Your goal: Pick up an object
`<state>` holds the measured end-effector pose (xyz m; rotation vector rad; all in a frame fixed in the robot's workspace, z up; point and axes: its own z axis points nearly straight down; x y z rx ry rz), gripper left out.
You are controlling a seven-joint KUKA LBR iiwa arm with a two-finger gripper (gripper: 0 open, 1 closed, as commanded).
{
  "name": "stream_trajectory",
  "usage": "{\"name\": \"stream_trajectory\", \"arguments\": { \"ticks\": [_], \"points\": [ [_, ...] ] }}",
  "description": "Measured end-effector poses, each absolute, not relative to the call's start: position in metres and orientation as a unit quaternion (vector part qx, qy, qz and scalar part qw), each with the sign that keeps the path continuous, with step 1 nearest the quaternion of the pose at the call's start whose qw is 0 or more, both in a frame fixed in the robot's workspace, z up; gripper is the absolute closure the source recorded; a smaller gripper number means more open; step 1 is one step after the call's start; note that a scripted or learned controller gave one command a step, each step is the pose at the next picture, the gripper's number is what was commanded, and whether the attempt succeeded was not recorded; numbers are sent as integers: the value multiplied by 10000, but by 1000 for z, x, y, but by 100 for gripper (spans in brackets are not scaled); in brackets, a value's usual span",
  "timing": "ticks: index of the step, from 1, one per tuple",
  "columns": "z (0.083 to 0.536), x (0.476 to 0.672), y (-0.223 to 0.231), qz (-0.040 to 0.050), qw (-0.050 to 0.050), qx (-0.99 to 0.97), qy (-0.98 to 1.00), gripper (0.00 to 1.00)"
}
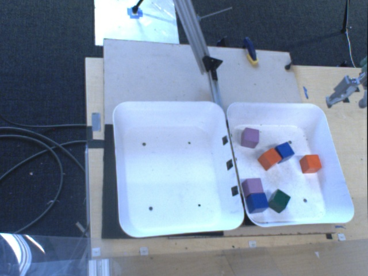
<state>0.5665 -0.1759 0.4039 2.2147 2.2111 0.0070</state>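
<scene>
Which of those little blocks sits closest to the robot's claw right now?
The lone orange block by the right bin's right wall. It lies furthest right, nearest the gripper hovering outside the bin; the other orange block touches a blue one.

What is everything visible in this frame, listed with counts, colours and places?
Bins: 2, white, side by side on the bench; left bin, right bin.
Purple blocks: 2, right bin; one near the top left, one lower left touching a blue block.
Blue blocks: 2, right bin; one mid-bin against an orange block, one at the lower left.
Orange blocks: 2, right bin; one mid-bin, one toward the right.
Green block: 1, dark green, lower middle of right bin.
Clamp: 1, blue and yellow, on the board behind the bins.
Cables: black, on the floor at left.
Gripper: 1, grey, at the right edge, above the bench beside the right bin.
</scene>
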Motion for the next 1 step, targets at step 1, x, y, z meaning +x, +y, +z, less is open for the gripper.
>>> {"name": "stream_trajectory", "arguments": {
  "ticks": [1],
  "points": [
    [452, 551, -187, 21, 48, 7068, 7074, 0]
  ]
}}
